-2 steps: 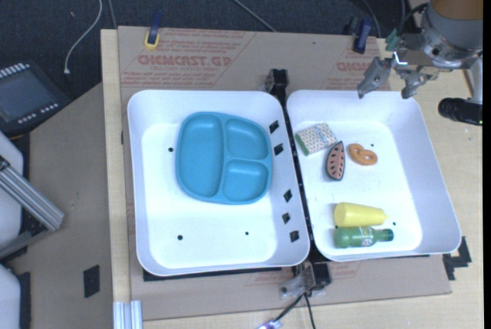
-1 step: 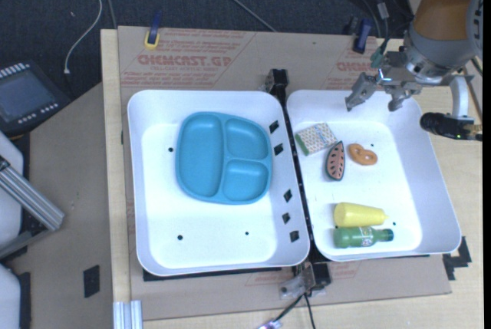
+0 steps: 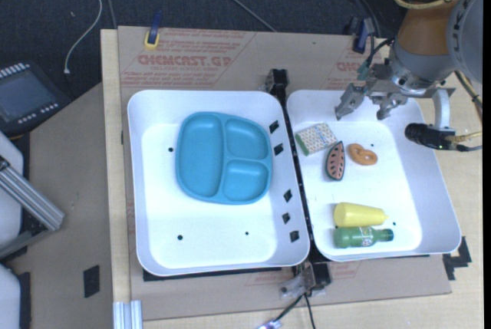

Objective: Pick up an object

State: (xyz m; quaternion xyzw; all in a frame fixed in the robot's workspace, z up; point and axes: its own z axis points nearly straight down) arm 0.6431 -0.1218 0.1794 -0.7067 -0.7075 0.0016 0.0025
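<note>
Two shallow white plastic bins sit side by side on a brown cardboard-covered bench [image 3: 230,51]. The left bin [image 3: 153,235] holds a light-blue plastic plate with three compartments [image 3: 224,157], lying a little toward 12 o'clock of that bin's middle.

The right bin [image 3: 426,189] holds all the small things. Near its 9 o'clock wall lies a small square packet with a green-and-white checked pattern [image 3: 316,139]. Just beside it, toward 5 o'clock, is a toy watermelon slice, red with dark seeds and a dark rind [image 3: 334,162]. At 3 o'clock from the slice, slightly apart from it, rests a small orange-brown ring shaped like a doughnut [image 3: 362,155]. Toward the bin's 6 o'clock edge lies a yellow plastic cup-like piece on its side [image 3: 358,214], and touching it on its 6 o'clock side is a green bottle lying flat with its cap pointing to 3 o'clock [image 3: 362,237].

The grey arm with its orange band comes in from 2 o'clock. Its two-finger gripper [image 3: 368,103] hangs over the 12 o'clock end of the right bin, above the bare white floor. The fingers [image 3: 344,105] stand spread apart, with nothing between them. The checked packet is the nearest thing, at 7 o'clock from the gripper; the doughnut ring lies at 6 o'clock from it, well apart.
</note>
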